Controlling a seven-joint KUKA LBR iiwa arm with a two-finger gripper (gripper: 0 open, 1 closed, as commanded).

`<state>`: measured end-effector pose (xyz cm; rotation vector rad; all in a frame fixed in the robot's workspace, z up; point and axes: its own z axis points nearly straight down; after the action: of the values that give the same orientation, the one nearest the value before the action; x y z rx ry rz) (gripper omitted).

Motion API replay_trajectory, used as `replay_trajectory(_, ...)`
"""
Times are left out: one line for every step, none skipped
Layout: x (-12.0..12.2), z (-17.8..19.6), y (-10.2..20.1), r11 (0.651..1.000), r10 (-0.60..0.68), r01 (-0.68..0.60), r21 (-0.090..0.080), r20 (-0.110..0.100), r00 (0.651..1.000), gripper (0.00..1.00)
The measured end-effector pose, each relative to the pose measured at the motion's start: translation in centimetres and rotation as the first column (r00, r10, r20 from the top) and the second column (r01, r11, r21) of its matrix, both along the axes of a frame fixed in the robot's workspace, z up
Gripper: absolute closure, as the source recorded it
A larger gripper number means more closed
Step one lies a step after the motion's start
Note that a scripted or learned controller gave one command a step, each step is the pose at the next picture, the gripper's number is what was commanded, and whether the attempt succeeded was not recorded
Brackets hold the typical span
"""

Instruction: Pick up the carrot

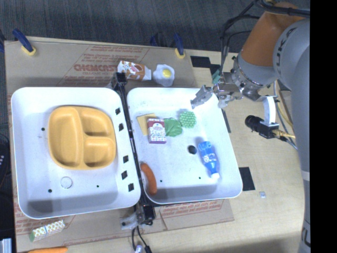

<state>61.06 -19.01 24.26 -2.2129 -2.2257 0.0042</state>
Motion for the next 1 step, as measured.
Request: replay_trajectory(1.89,-11.32,6.4,0.978,0.208,-0.208,0.002,-0.001,0.978,0.0)
